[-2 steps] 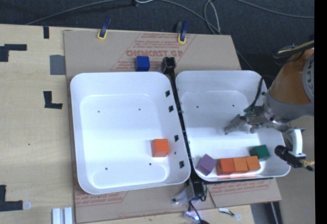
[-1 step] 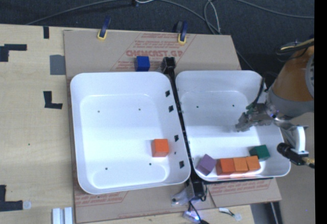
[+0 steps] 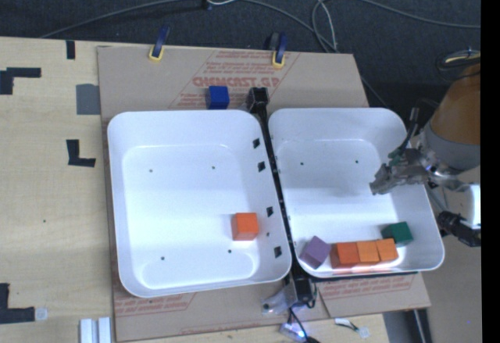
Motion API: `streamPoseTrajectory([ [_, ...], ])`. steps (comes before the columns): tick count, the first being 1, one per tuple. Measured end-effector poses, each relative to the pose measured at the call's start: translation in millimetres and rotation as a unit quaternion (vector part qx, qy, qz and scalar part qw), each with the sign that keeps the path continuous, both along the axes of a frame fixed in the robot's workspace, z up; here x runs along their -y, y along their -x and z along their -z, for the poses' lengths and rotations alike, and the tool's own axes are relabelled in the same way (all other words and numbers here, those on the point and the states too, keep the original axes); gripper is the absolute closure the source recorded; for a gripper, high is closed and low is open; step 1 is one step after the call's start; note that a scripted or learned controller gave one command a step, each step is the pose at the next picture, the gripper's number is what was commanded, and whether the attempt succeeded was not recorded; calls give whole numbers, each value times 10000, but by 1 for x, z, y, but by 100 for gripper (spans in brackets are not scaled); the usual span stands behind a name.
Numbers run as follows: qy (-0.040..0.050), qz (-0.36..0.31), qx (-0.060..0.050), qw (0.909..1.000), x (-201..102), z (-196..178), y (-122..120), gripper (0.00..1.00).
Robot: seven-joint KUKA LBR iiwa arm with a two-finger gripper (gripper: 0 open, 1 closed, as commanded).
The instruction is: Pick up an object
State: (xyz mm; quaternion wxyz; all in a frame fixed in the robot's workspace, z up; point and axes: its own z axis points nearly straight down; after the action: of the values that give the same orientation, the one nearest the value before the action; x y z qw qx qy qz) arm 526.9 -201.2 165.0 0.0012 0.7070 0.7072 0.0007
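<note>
A: Starting big: left bin (image 3: 137,177), right bin (image 3: 344,126), side by side on cardboard (image 3: 226,72). Arm (image 3: 461,119) enters from the right.

B: Gripper?

A: Gripper (image 3: 388,176) hangs over the right bin's right side, above bare floor. Too blurred to say if it's spread or pinched (cannot tell). Nothing visibly between it.

B: Objects?

A: Right bin, front wall: three orange blocks (image 3: 364,253) in a touching row, purple block (image 3: 315,251) just left of them, green block (image 3: 399,233) at the row's right end. Left bin: orange cube (image 3: 245,226), front right. Blue block (image 3: 218,96) on the cardboard behind the bins.
</note>
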Motion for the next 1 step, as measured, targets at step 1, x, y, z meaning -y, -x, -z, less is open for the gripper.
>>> streamPoseTrajectory([
  [1, 2, -4, 9, 10000, -8, -55, 5, 100],
])
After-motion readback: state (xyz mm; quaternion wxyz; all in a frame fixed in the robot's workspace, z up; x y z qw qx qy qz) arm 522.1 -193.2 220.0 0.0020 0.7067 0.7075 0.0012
